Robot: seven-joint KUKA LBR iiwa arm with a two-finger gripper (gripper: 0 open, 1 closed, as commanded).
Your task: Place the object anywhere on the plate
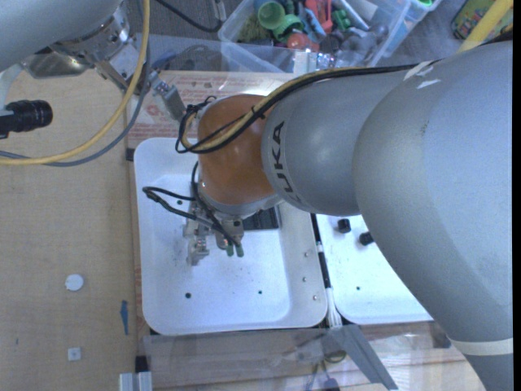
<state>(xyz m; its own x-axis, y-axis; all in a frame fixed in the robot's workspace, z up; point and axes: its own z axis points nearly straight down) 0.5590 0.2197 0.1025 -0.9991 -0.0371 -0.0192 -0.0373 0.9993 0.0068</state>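
Nearest the camera is the front rim of the left bin (236,322), and the right bin (374,300) lies just beside it. On the bench (65,218) to the left of the bins rests a small white disc (74,282).

A little further in, the gripper (213,244) hangs low over the middle of the left bin's floor. Whether it is released or clenched I cannot tell, because the wrist covers it from above. At its tip there is a small green piece (236,249). This may be the object, or it may belong to the gripper itself; the picture is too blurred to decide. I also cannot say if it touches the floor, and where the plate lies I cannot tell.

If the green piece is the object, I judge it to be small, light and stiff, probably plastic and a bit slippery. It would not break easily, but it could slide out of a loose grip. The best hold would be across its narrow side, near its middle.

In the right bin, two dark bits (353,231) lie close to the arm (391,137).

On the arm's grey shell the letters "UKA" can be read, surely part of KUKA. The red print on the board behind the left bin is too small to read.

Farthest away stands a clear box (244,31) of coloured toys, and a yellow cable (145,47) hangs at the left.
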